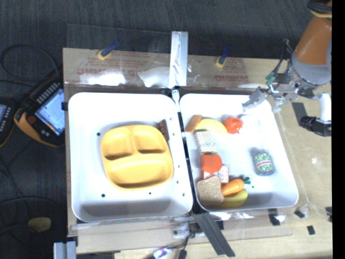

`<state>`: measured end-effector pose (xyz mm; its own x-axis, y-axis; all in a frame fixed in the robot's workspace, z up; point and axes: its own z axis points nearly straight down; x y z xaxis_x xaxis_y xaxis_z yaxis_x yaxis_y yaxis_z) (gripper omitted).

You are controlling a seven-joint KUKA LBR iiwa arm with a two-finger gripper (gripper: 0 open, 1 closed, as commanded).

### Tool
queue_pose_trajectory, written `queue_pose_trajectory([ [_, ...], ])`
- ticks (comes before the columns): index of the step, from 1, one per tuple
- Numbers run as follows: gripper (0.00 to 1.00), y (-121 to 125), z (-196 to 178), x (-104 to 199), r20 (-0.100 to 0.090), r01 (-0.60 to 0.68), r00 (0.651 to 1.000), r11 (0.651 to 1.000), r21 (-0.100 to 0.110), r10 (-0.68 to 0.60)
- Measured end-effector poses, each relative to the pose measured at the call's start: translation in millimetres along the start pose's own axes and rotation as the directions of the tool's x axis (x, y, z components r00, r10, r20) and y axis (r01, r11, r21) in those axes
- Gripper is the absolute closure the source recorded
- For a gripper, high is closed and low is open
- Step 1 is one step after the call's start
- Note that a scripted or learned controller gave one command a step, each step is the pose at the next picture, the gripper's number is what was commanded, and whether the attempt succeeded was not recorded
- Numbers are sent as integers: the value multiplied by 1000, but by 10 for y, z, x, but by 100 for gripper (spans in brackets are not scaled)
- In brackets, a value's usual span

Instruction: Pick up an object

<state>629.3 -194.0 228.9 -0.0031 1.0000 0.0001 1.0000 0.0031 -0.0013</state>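
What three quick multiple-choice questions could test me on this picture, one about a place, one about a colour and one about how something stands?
1. Where does the divided tray lie?
A. left bin
B. right bin
C. on the floor

2. What colour is that tray?
A. blue
B. yellow
C. black

3. Where is the gripper?
A. pressed onto the tray
B. over the right bin's far edge, apart from the toy food
C. deep in the left bin

Answers: 1 A, it fills the left bin's middle. 2 B, it is plainly yellow. 3 B, it sits at the top rim, clear of the green can.
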Motion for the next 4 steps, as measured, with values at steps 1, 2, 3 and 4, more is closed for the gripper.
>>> queue_pose_trajectory([
  [1,0,391,816,64,1,-115,993,993,1,115],
  [2,0,129,1401,478,5,-37,999,999,-9,37],
  [3,100,137,1297,481,5,-36,999,999,-10,36],
  [4,100,394,454,1055,2,-113,994,994,1,113],
])
